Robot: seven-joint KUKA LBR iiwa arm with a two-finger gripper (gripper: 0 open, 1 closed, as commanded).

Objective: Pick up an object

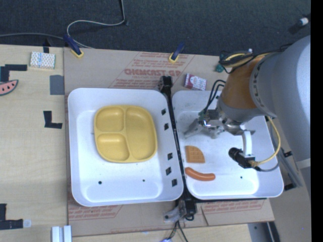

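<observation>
End effector (194,129) low in right bin (262,185), fingers look parted, gripping nothing. Waffle (195,154) just toward 6 o'clock, hot dog (200,175) beyond. Risk: descent misses waffle, fingers scrape bin floor; flat waffle may slide away.

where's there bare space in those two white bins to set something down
Left bin: a bare strip along the near edge, below the yellow divided plate. Right bin: crowded; the gripper, waffle and hot dog fill its left side.

Plate (125,133) in left bin (81,150); waffle (195,154), sausage (200,175) right bin (262,183).
</observation>
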